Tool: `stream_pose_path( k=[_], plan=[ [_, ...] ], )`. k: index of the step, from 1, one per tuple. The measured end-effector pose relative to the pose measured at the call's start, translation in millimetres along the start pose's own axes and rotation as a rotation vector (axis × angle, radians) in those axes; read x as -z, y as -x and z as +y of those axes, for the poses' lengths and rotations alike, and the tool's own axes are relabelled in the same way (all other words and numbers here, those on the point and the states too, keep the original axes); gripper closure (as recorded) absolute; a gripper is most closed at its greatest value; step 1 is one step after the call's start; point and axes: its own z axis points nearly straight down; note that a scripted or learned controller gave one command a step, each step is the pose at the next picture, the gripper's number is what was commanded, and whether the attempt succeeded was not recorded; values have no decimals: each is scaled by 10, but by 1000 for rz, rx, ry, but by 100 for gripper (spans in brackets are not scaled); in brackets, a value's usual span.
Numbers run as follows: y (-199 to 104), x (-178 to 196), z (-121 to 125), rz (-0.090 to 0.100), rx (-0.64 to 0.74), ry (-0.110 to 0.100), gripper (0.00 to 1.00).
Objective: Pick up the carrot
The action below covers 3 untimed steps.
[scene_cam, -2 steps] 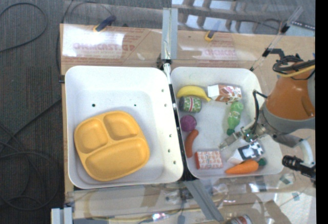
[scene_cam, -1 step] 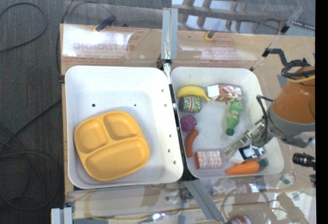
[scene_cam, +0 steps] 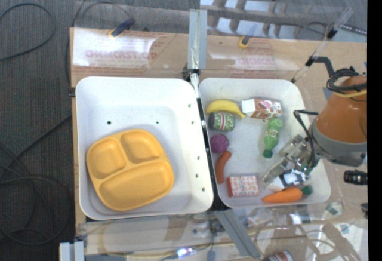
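The orange carrot (scene_cam: 285, 195) with a green top lies near the front right corner of the right bin (scene_cam: 239, 89). My gripper (scene_cam: 290, 165) hangs just above and behind the carrot, its metal fingers pointing left and down over the bin floor. Nothing shows between the fingers. The arm's orange band (scene_cam: 343, 117) rises at the right edge.
The right bin also holds a banana (scene_cam: 224, 107), a green can (scene_cam: 221, 121), a purple ball (scene_cam: 219, 143), a sausage (scene_cam: 222, 165), a red box (scene_cam: 243, 186), a green bottle (scene_cam: 272, 137) and a carton (scene_cam: 261, 108). A yellow divided plate (scene_cam: 129, 168) lies in the left bin (scene_cam: 119, 98).
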Motion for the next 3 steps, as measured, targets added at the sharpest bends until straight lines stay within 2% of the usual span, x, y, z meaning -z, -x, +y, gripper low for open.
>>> stream_pose_path(
  k=[1, 2, 3],
  plan=[
    [-26, 5, 92, -3, 415, 12, 0],
    [17, -2, -74, 2, 668, -10, 0],
    [35, 1, -101, -1, 731, -14, 0]
  ],
)
